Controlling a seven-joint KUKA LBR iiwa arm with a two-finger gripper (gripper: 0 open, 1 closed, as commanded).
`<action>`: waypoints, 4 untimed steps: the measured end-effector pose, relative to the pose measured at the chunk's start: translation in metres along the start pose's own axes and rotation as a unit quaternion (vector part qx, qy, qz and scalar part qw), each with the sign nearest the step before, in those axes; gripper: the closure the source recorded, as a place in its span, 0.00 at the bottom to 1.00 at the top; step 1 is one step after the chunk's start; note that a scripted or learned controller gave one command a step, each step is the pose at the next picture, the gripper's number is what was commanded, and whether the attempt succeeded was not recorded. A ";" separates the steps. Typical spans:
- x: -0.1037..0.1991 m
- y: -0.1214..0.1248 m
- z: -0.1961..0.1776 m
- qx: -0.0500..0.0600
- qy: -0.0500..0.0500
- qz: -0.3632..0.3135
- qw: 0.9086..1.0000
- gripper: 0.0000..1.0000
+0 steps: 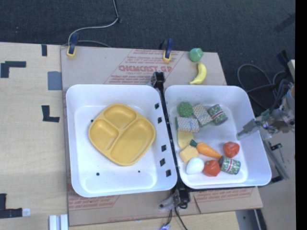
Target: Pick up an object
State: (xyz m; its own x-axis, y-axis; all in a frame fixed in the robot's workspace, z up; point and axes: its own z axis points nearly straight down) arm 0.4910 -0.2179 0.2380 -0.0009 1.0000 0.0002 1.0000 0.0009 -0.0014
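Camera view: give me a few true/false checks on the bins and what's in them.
1. The yellow divided plate lies in the left bin. True.
2. The carrot lies in the left bin. False: it is in the right bin, among the other toy foods.
3. The banana lies outside both bins, on the cardboard behind the right bin. True.
4. The gripper holds the white egg. False: the gripper is at the right bin's right edge, apart from the egg, with nothing seen between its fingers.
5. The red tomato sits right of the carrot. True.
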 end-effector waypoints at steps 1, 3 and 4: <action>-0.005 -0.007 0.144 0.000 0.000 0.000 1.000 0.00; 0.047 0.047 0.141 -0.004 -0.001 -0.001 1.000 1.00; 0.047 0.047 0.141 -0.004 -0.001 -0.001 1.000 0.00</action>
State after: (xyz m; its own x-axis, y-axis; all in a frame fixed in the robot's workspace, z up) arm 0.5378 -0.1707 0.0971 -0.0022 1.0000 -0.0010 1.0000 0.0023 0.0058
